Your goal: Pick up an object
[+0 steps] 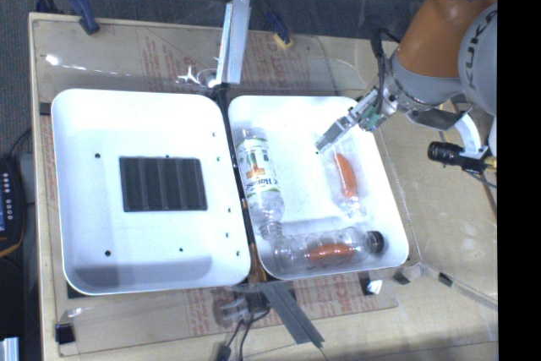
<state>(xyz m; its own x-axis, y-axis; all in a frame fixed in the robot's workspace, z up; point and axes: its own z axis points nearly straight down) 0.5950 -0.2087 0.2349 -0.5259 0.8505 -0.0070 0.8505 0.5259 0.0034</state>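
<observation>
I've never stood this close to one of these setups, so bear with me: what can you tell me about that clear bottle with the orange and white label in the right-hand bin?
The bottle looks like clear plastic with a white, orange and green label around its middle. It lies on its side against the left wall of the right bin, running along that wall, slightly tilted. Which end holds the cap is hard to tell. Its lower end meets or nearly meets a second clear bottle lying across the bin's front. The gripper is apart from it, up and to the right.

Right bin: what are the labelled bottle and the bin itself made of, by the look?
Labelled bottle: likely clear plastic, glossy; the bin floor shows through it around a paper-like label. Right bin: looks like white moulded plastic, smooth with a slight sheen and rounded corners, though painted metal can't be ruled out.
</observation>
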